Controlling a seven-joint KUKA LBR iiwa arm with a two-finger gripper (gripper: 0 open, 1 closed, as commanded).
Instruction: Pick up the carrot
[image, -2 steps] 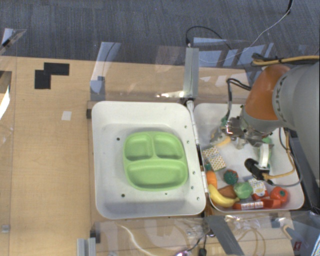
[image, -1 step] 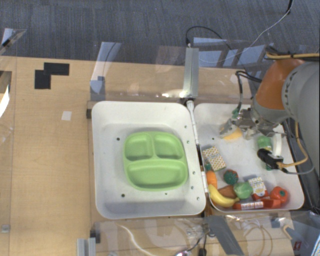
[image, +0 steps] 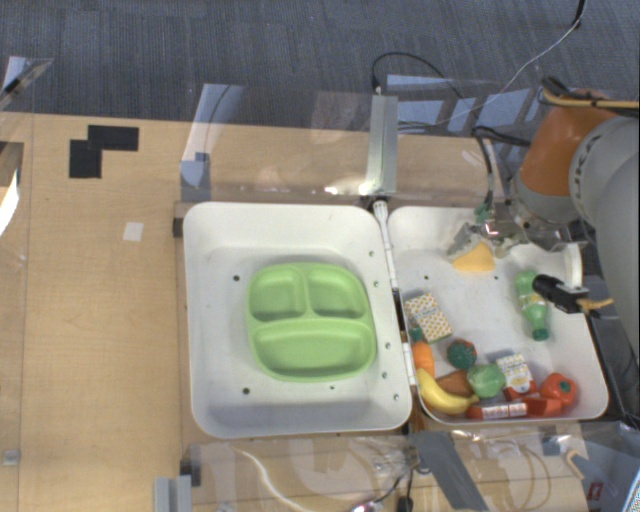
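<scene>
No writing on the small packets (image: 428, 316) could be read. The left bin (image: 210, 300) held a green divided plate (image: 311, 320); the right bin (image: 590, 385) held the carrot (image: 424, 357) near its left wall, just above a banana (image: 443, 394), among other toy foods. My gripper (image: 487, 229) hung over the yellow cheese wedge (image: 474, 260) at the bin's far end, and I could not tell its state.

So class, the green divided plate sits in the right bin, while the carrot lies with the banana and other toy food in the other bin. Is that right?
Not quite. The camera view shows the green divided plate in the left bin, not the right. The carrot does lie in the other bin, the right bin, just above the banana among the toy food.
</scene>
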